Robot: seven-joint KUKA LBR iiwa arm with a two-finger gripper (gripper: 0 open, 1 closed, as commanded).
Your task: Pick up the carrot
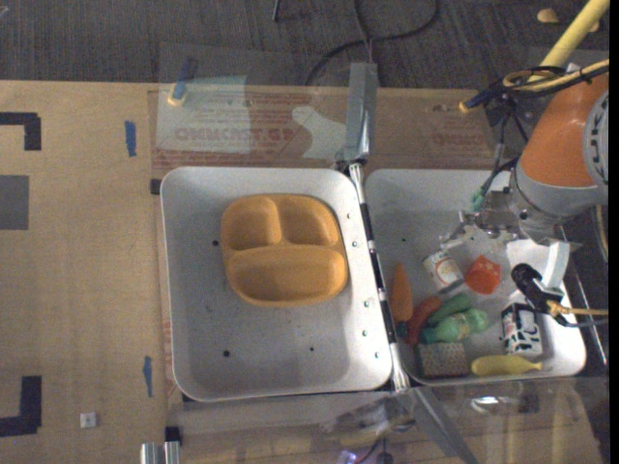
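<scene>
The carrot point(401, 293) is a small orange spindle lying lengthwise against the left wall of the right bin point(406, 201). Its lower tip touches a red pepper point(423, 319). The gripper point(476, 232) hangs under the grey wrist and orange band, over the upper middle of the right bin. It is to the right of and beyond the carrot, clearly apart from it. It hovers just above a small white cup point(443, 267) and an orange-red tomato-like piece point(484, 275). Nothing shows between the gripper and the carrot.
The right bin also holds green vegetables point(456, 319), a grey sponge block point(443, 358), a yellow banana point(506, 365) and a black-and-white can point(520, 329). A yellow divided plate point(283, 249) lies in the left bin point(193, 336). Cables trail near the bin's right edge.
</scene>
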